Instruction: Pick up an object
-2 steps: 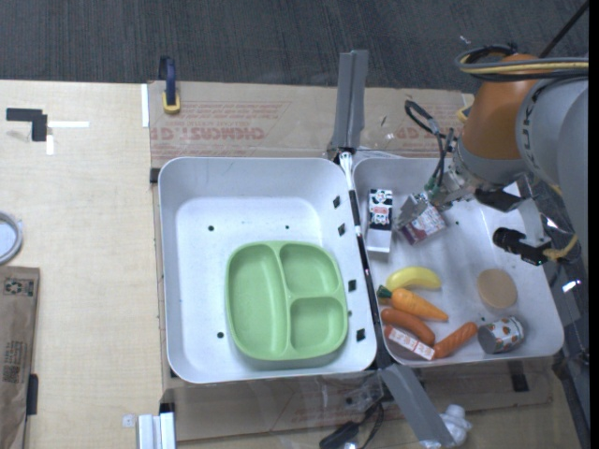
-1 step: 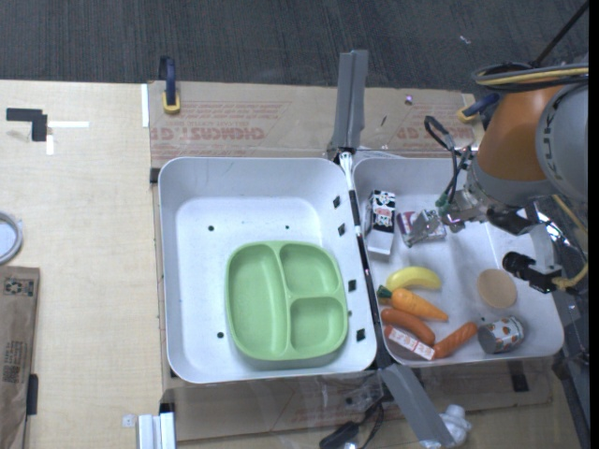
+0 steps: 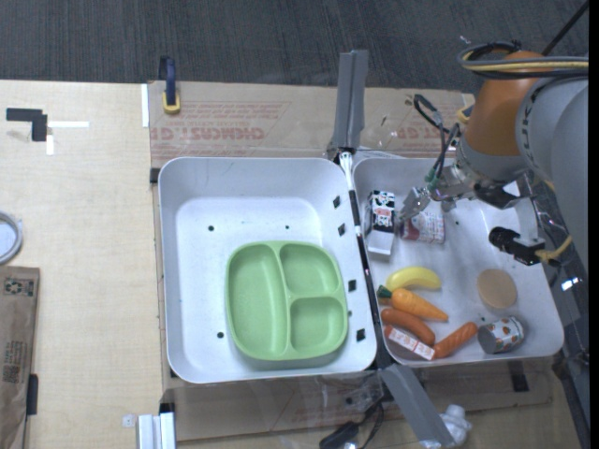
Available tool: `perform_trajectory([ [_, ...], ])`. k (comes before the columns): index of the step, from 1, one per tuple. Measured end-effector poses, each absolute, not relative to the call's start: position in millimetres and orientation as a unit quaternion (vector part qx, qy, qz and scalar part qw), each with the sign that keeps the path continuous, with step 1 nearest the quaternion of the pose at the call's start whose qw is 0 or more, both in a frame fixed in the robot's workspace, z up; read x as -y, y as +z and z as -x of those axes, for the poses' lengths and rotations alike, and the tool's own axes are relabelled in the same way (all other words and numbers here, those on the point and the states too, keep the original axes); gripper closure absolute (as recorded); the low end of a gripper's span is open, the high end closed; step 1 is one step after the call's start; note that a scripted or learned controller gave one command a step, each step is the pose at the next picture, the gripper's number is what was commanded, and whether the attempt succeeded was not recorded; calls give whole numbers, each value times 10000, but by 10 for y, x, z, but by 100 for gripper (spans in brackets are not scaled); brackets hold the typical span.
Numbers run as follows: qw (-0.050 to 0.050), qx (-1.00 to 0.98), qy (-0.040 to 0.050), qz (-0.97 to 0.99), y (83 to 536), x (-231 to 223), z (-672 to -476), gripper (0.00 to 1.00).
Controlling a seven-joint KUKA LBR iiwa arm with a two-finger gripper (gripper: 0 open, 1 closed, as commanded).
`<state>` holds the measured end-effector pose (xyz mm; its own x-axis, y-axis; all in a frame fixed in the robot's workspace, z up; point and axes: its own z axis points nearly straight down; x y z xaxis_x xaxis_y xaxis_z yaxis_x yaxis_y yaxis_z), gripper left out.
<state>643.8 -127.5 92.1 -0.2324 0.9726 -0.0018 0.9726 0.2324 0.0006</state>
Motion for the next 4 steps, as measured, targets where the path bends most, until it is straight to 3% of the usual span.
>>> perform_trajectory([
  [1,-1,-7711,-9,-6367,918,1320,-6113,0],
  [2,16,-8265,-3,-5629,1558,1267,-6439,0],
  [3,1,-8317,-4,-5552,914,1253,-6144,0],
  [4,8,-8312,-3,-5560,1006,1260,-6147,100],
])
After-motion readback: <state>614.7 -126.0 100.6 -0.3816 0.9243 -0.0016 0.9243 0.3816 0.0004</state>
